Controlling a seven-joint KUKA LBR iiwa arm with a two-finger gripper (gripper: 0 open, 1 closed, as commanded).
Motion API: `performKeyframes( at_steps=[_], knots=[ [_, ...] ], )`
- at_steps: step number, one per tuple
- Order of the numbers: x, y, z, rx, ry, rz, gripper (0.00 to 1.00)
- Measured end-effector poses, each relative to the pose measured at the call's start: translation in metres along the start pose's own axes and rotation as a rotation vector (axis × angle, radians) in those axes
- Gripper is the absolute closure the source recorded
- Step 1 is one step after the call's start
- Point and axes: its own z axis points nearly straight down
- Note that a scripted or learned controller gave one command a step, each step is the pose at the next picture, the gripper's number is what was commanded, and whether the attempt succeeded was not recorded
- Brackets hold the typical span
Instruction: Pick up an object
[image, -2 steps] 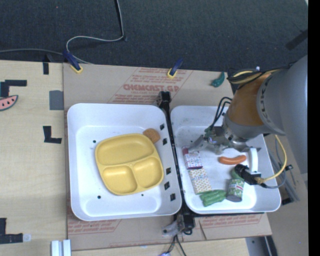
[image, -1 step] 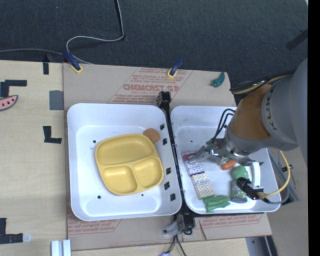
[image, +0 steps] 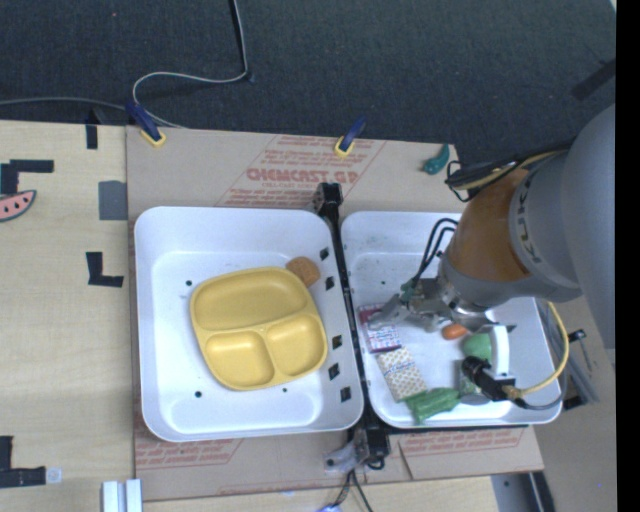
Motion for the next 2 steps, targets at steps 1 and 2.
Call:
performKeyframes(
  at_steps=[1,2],
  knots=[
    [0.000,-0.050,-0.001,-0.001,0.001,0.000,0.00],
    [0.002,-0.048,-0.012,-0.002,0.006,-0.003,1.00]
  ],
)
